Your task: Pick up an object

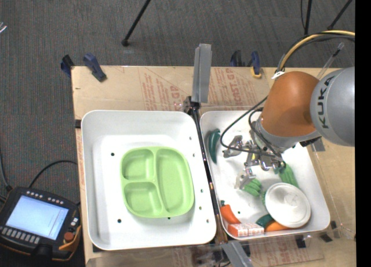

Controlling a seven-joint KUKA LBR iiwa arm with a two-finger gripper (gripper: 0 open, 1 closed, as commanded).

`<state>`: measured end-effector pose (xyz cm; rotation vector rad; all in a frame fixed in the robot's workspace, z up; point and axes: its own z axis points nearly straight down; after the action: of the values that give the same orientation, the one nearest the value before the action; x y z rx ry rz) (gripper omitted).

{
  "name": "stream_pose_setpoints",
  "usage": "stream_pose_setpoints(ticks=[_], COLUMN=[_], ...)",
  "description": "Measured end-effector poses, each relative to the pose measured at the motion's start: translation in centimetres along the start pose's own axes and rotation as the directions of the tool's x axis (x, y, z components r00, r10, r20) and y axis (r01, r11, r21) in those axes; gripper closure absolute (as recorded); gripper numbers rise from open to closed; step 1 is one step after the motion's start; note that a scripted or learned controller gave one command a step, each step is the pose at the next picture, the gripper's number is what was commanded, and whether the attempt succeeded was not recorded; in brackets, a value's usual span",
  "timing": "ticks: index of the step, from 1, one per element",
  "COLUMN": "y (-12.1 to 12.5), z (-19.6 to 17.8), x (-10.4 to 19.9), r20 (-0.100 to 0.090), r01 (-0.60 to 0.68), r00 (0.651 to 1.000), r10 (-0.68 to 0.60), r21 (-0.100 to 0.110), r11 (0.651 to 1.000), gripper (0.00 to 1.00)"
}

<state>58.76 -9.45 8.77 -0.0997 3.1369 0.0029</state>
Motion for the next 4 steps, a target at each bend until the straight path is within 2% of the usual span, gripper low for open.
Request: stream_pose_setpoints(ticks=[1, 2, 3, 4], y=[-1.2, 1.2, 1.4, -6.5], z=[0.1, 0.1, -0.9, -13.9], x=[7.1, 3.6, 3.6, 2.6], r20=[-0.005, -0.003, -0.002, 0.013], r01=[-0.070, -0.016, -0.012, 0.104], r00=[0.998, 1.000, 1.000, 0.994], r10=[0.070, 0.016, 0.012, -0.104], r21=[0.000, -0.001, -0.002, 0.010], r11=[0.998, 1.000, 1.000, 0.995], gripper=[0.00, 0.00, 1.00, 1.00])
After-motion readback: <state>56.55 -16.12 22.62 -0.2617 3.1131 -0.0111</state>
